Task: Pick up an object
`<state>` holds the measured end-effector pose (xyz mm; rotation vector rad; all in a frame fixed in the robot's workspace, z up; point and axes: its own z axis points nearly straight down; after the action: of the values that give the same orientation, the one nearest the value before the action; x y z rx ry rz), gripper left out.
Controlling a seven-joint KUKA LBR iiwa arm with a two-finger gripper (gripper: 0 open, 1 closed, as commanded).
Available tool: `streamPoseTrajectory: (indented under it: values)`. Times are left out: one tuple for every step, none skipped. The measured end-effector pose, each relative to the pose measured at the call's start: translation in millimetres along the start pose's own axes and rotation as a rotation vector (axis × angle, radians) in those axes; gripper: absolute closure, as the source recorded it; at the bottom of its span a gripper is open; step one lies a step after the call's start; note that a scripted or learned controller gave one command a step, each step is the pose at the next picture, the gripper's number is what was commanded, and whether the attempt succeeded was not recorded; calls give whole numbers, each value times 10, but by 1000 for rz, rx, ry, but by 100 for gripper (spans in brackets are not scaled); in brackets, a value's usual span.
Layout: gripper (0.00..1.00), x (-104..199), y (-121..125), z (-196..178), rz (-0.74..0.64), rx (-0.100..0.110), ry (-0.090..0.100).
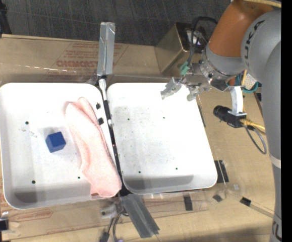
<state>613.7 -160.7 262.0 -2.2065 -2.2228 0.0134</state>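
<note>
The gripper (179, 91) hung with fingers spread and nothing between them over the right bin's (156, 180) far edge, while a blue cube (56, 141) and pink cloth (93, 147) lay in the left bin (14, 130).

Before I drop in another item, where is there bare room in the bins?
The right bin is bare across its floor; the hand hangs over its far edge. In the left bin, a blue cube and pink cloth crowd the right half.

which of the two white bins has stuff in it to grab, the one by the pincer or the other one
The left bin, the one away from the pincer. It holds a blue cube and a pink cloth along its right wall. The pincer hovers at the right bin's far edge.
</note>
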Motion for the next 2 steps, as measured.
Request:
streamPoseTrajectory:
  values:
    - [0, -460, -139, 580, 398, 1, 3]
    - [0, -414, 219, 602, 358, -4, 2]
